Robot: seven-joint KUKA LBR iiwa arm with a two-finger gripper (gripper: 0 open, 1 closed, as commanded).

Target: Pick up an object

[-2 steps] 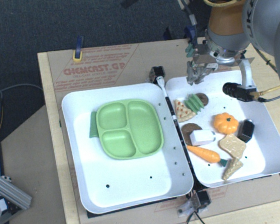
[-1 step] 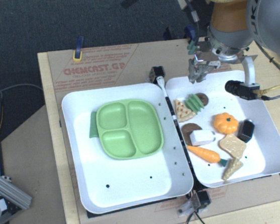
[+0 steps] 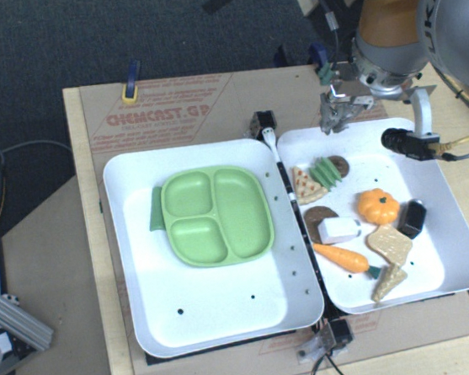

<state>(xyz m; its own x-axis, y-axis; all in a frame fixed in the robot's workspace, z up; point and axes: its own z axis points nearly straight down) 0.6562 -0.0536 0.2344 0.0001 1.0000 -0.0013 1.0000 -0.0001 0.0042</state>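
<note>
White plastic forms the two shallow bins you see side by side on the table: a left bin (image 3: 133, 263) and a right bin (image 3: 448, 232). Count one green divided plate (image 3: 217, 215), with three compartments, in the left bin. In the right bin, count one orange pumpkin (image 3: 377, 206), one carrot (image 3: 341, 256), one black block (image 3: 411, 218), one white block (image 3: 339, 229) resting on a brown disc (image 3: 316, 214), one green bundle (image 3: 328, 171), one cracker-like wedge (image 3: 306, 184) and two tan pieces (image 3: 391, 258) near the front edge of the bin. Red lettering (image 3: 158, 114) on the cardboard at the far edge of the table appears to read "CHEMCAST G.P"; the smaller lines are not legible. Locate the end effector (image 3: 340, 112) above the far edge of the right bin, clear of all objects. You cannot tell from this view how it is set; nothing is visible within it.
</note>
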